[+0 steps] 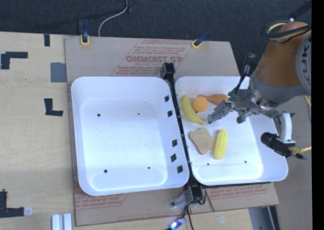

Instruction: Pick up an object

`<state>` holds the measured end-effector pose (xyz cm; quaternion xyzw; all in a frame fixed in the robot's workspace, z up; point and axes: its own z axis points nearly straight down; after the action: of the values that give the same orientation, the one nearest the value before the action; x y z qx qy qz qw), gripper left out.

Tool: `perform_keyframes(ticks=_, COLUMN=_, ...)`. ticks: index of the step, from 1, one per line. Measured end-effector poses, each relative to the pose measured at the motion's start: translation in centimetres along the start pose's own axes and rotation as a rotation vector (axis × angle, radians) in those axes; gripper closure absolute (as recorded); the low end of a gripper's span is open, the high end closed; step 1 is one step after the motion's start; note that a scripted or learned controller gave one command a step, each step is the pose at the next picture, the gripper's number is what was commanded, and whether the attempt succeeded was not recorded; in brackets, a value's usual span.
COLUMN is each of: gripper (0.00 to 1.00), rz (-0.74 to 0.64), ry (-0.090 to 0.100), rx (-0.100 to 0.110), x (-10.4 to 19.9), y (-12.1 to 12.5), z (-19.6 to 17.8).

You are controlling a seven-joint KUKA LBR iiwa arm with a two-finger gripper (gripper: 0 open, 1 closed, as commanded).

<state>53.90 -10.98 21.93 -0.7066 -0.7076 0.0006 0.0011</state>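
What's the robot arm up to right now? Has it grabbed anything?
Gripper open, over right bin, holding nothing. Banana, orange, bread, corn lie loose nearby. Nothing in the way.

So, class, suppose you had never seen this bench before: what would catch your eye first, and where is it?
First the grey arm with its orange band, reaching in from the right, its end effector over the right white plastic bin. Next, the toy food clustered at that bin's left side: a curved yellow banana, a round orange fruit, a tan bread slice and a yellow corn cob.
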Motion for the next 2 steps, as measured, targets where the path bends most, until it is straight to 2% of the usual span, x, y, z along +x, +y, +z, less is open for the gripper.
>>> perform_keyframes(ticks=1, gripper=0.0, rz=0.004, ry=-0.005, rx=-0.001, x=0.0, y=-4.3, z=13.9)
perform_keyframes(ticks=2, gripper=1.0, rz=0.003, ry=-0.002, rx=-0.003, x=0.1, y=-4.1, z=12.4)
